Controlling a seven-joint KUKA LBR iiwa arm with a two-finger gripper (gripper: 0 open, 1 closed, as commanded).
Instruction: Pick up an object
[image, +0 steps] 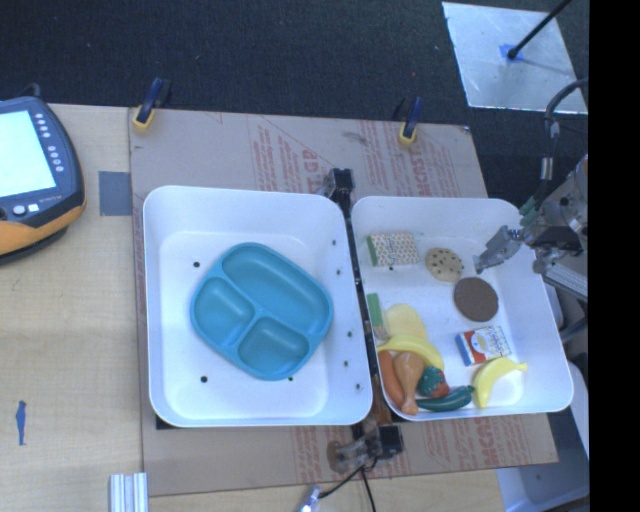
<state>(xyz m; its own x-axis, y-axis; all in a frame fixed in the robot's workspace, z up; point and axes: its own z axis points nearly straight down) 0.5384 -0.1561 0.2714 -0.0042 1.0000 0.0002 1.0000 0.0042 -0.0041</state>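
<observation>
Arm cut off at right edge; end effector (497, 250) finger state unreadable; teach pendant (30, 175) cropped at left.

Two bins side by side on the bench

The left bin (160, 300) holds a divided plate (260, 310). To its right, the right bin (545, 320) holds a cookie (444, 263), a disc (476, 298), a carton (486, 345), and a banana (497, 380).

Two shallow white plastic bins (160, 300) (540, 330) are sitting side by side, the left one carrying one blue three-compartment plastic tray (262, 310). The right bin is holding two round cookies, one pale speckled (444, 263) and one brown (476, 298), and two yellow toy bananas (497, 379) (411, 350)
</observation>
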